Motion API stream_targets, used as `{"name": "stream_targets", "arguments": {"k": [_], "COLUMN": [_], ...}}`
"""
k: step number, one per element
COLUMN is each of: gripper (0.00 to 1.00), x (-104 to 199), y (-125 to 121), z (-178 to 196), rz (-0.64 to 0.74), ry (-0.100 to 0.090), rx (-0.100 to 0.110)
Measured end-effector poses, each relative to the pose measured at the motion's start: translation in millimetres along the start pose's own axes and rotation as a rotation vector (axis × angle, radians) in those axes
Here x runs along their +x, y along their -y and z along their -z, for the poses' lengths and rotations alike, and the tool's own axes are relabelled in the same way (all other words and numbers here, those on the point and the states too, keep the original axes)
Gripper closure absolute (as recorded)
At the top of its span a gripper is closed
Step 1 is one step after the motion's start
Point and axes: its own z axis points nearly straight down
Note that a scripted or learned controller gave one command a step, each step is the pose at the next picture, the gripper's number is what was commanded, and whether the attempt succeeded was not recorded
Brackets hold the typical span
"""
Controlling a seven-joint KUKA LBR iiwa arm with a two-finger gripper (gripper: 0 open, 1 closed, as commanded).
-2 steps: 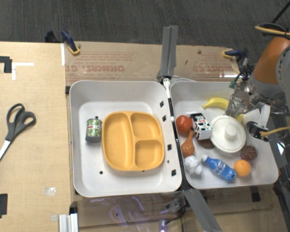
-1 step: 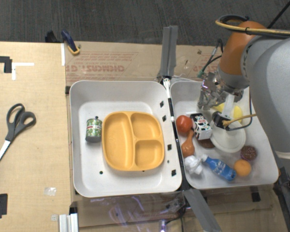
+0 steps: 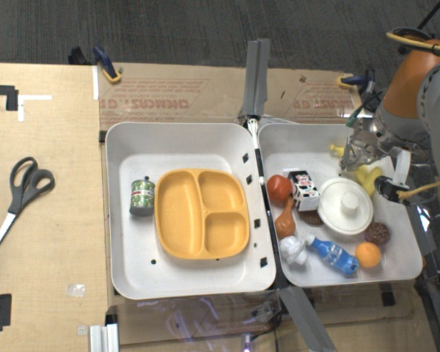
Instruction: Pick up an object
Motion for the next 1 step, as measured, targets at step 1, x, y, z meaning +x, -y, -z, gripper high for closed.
{"name": "stream_targets", "arguments": {"k": [1], "gripper": [1.00], "x": [0.3], "y": [-0.6], "z": [10.4], "rz": [0.003], "ry": [0.002], "rx": [-0.001]}}
